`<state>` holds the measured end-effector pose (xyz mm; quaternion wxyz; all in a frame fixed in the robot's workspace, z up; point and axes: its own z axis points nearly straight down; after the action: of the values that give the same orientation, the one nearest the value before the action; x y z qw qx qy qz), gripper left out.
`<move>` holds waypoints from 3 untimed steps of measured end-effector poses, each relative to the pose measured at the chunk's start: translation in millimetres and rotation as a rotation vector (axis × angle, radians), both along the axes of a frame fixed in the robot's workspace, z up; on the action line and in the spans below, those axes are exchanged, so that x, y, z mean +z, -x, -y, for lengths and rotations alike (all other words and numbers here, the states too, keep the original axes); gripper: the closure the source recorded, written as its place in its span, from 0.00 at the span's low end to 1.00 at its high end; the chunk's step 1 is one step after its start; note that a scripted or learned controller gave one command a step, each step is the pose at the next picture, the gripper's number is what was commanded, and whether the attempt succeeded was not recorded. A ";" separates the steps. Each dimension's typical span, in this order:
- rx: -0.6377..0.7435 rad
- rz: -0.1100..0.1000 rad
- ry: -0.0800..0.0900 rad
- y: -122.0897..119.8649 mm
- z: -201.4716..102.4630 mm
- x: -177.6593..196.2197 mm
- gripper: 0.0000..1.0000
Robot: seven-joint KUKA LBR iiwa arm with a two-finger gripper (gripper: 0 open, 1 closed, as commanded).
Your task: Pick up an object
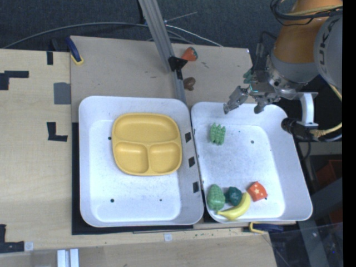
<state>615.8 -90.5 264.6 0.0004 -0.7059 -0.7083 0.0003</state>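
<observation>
My gripper [245, 105] hangs over the far edge of the right bin [289, 166], fingers spread apart and nothing between them. A light green knobbly toy [217, 133] lies in that bin a little below and left of the fingertips. At the bin's near edge sit a green vegetable toy [216, 196], a dark green round toy [234, 195], a yellow banana [239, 208] and a red-orange toy [257, 191], clustered together.
The left bin [97, 166] holds a yellow divided plate [147, 143]. A grey metal pole [158, 26] slants down to the gap between the bins at the back. The arm's orange band [303, 32] is at the top right.
</observation>
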 end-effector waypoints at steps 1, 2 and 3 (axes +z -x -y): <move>0.000 0.000 0.000 0.0 0.1 0.1 0.00; -0.001 -0.006 0.001 -6.2 -5.8 -59.6 0.00; -0.002 -0.006 0.002 -10.5 2.0 -112.7 0.00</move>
<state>626.3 -92.5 151.9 0.0020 -0.7065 -0.7077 0.0030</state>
